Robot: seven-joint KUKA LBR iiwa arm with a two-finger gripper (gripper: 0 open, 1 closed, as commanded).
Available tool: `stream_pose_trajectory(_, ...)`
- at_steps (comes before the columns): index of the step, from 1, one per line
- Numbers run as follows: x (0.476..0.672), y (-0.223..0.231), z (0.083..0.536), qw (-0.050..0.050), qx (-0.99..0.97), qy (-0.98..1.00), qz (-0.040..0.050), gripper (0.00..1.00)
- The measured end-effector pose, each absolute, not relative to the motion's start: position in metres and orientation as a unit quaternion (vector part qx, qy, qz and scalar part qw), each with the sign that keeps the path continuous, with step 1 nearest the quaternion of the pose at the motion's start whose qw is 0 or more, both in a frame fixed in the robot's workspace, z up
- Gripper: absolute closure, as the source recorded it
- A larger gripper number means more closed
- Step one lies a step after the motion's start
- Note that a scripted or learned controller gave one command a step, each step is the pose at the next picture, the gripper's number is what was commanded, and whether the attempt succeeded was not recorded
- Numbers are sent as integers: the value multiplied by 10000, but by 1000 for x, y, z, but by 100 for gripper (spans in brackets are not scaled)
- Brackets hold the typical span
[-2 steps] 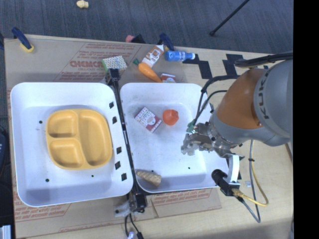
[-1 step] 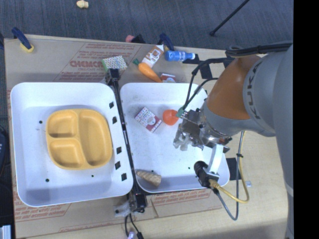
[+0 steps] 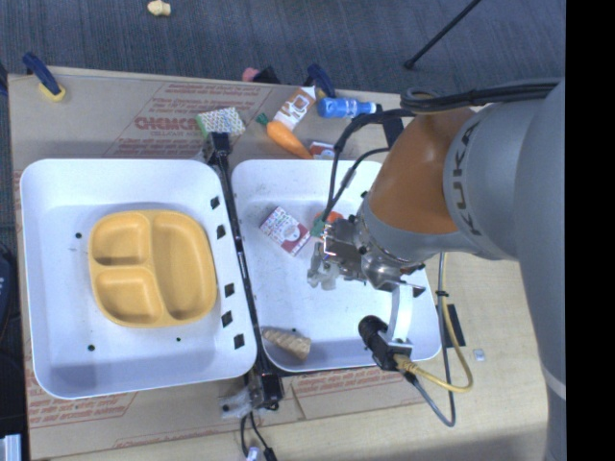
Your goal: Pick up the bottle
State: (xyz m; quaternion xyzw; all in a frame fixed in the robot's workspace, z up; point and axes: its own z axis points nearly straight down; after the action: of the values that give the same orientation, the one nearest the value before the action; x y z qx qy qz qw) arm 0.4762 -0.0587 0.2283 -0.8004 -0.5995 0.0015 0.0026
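In the camera view you have two white bins side by side: the left bin and the right bin.

The left bin holds one thing, a yellow plate with three compartments, lying flat near its middle.

In the right bin you can count two loose things. One is a small red-and-white packet in the far left part. The other is a tan, bread-like piece against the near wall. The gripper hangs low over the middle of this bin, just right of the packet and apart from it. Seen from above, its metal body hides the tips, so you cannot tell whether the claw is wide or narrow, nor whether it has anything. A bit of red and green shows just behind the gripper, too hidden to name.

The bottles are not in either bin. You can see two of them on the cardboard behind the right bin. They are a blue bottle lying on its side and, just left of it, a white bottle with an orange label, tilted. Both are well apart from the gripper. An orange carrot-shaped piece lies just in front of the white one, and one green patterned packet sits further left.

Two blue clamps grip the far edge of the cardboard, and one small yellow object lies on the floor beyond.
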Motion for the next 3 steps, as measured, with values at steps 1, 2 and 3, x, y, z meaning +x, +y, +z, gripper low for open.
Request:
stream_pose_trajectory(1, 476, -49, 191, 27, -6400, -7684, 14, 100)
stream_pose_trajectory(2, 476, 10, 191, 14, -6636, -7481, 8, 100)
stream_pose_trajectory(3, 476, -26, 222, 10, -6733, -7393, 8, 100)
